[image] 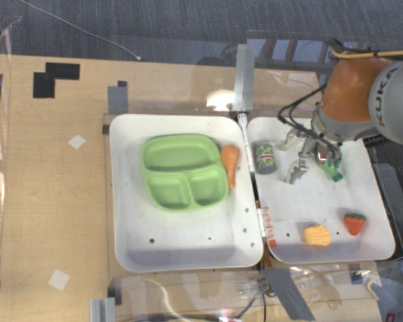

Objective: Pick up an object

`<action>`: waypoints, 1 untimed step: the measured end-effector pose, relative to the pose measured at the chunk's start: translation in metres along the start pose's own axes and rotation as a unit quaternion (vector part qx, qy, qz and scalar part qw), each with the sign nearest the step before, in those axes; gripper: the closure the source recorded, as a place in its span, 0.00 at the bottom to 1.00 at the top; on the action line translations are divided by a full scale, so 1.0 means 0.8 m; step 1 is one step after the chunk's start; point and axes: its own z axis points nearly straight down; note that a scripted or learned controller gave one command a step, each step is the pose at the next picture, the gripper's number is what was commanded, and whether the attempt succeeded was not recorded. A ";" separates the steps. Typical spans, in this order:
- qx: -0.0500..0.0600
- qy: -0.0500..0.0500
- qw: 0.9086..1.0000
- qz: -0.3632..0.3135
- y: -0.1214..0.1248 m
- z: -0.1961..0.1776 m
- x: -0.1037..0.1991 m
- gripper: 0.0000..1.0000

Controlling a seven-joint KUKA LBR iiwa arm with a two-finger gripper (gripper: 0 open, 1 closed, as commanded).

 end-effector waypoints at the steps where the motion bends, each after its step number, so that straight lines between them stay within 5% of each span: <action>1: 0.000 -0.006 1.000 -0.003 0.002 -0.018 -0.005 1.00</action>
